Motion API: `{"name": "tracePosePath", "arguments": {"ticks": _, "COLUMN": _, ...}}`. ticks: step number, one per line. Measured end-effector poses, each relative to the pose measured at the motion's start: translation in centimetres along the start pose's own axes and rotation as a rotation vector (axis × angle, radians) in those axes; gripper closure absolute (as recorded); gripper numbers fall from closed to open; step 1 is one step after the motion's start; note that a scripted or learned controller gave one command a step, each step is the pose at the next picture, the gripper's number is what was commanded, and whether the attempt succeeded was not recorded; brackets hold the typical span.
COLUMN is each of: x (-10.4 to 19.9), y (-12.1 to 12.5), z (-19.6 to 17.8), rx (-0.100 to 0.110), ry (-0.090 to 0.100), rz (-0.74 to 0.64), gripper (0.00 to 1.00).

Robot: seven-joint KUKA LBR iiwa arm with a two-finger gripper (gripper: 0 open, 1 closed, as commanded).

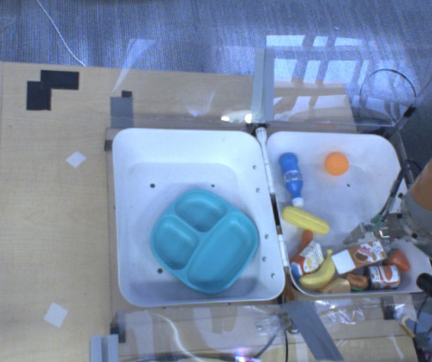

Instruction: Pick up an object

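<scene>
Okay, arm is sitting at the 3 o'clock edge of the view, orange band showing, wrist hanging over the right bin rim. Claw is hovering near the clutter at about 5 o'clock of that bin; can't tell how far it's spread or whether it's got anything, too small and blurred. I'm reading this as the approach step, nothing lifted yet. Candidate objects are all lying in the right bin: blue bottle with white cap at 11 o'clock, hard smooth plastic; orange ball at 1 o'clock, round, likely to roll; yellow corn-shaped piece mid-bin; banana and small printed packets piling up at 6 o'clock, touching each other. Next move is probably needing a clean descent onto one isolated item. Left bin is holding a teal sectioned plate, glossy. Worktop is pale wood.
</scene>
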State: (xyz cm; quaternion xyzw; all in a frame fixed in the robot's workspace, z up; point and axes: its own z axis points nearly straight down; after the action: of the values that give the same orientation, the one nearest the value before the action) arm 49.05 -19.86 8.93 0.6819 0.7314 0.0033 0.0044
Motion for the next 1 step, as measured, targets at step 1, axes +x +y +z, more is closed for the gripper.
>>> {"name": "tracePosePath", "arguments": {"ticks": 1, "x": -0.13, "y": 0.33, "z": -1.28, "rx": -0.010, "ry": -0.006, "rz": 0.000, "gripper": 1.00}}
